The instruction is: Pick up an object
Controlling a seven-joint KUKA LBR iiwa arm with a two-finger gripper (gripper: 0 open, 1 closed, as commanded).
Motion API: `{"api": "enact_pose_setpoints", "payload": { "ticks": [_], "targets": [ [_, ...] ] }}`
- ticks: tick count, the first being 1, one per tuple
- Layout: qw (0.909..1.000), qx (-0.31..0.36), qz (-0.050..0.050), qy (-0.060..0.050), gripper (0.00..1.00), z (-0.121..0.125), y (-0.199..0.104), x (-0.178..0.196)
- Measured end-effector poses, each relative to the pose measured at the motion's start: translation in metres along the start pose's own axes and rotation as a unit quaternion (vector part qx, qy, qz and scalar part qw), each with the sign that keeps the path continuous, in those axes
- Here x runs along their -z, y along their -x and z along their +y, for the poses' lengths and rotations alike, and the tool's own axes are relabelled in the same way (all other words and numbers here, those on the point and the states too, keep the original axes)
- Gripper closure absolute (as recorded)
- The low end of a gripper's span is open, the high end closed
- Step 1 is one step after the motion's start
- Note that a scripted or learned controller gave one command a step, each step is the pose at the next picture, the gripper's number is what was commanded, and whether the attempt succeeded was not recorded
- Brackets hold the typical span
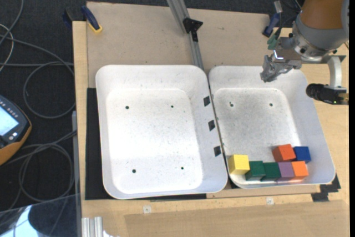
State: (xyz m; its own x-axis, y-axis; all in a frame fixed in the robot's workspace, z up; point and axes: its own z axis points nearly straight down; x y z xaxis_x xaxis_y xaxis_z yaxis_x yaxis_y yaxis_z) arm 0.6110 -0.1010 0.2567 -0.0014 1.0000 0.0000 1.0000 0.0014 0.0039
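Hovering gripper, blocks well apart

Clustered along the near edge of the right bin [316,125], seven blocks lie together: a yellow block [239,163], two green blocks [263,170], a purple block [286,169], two orange blocks [284,152] and a blue block [302,154]. Beside it sits the left bin [105,80]. Farther back, the gripper [272,71] hangs over the right bin's far rim, well apart from the blocks; whether its fingers are parted cannot be told.
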Motion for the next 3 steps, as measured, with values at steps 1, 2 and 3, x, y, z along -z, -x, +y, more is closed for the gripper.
{"api": "enact_pose_setpoints", "payload": {
  "ticks": [1,2,3],
  "targets": [
    [1.0,0.002,0.001,-0.003,1.0,-0.001,-0.053,-0.012],
    [1.0,0.003,0.002,-0.001,1.0,-0.003,-0.107,-0.003],
    [1.0,0.003,0.002,-0.003,1.0,-0.009,-0.169,-0.008]
  ]
}}
